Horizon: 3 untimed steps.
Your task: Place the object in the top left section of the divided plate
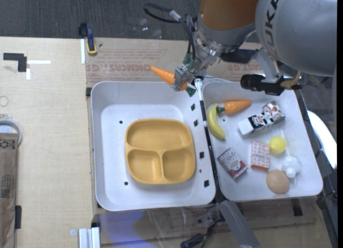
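Below and to the left of the gripper we saw the yellow divided plate resting in the left bin; its wide upper section lay nearest the gripper. The gripper itself was clamped on a toy carrot, whose orange tip jutted leftward over the bin's far rim. We judged the carry well begun, and that the arm had better descend leftward and release low over the plate's upper left part. Right of the gripper lay a banana and a second carrot.
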Each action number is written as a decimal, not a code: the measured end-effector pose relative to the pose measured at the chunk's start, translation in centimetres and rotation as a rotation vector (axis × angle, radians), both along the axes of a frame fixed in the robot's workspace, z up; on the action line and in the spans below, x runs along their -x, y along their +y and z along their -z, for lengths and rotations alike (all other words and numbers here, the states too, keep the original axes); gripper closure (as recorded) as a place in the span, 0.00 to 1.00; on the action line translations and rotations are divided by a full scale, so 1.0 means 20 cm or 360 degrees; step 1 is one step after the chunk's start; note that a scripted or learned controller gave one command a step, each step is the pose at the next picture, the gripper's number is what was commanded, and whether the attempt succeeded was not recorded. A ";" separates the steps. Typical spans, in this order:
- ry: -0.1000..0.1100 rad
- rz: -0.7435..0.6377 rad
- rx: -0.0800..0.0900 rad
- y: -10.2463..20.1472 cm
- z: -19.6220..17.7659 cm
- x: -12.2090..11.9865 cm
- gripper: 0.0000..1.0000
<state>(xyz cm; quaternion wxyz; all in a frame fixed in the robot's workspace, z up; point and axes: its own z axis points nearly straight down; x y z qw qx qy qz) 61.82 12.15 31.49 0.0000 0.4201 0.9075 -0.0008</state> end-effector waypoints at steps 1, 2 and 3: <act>-0.0001 -0.0390 -0.0001 0.25 0.22 -0.11 1.00; -0.0006 -0.0465 -0.0002 0.54 -0.30 -0.16 1.00; -0.0003 -0.0464 0.0000 0.54 -0.29 -0.16 0.00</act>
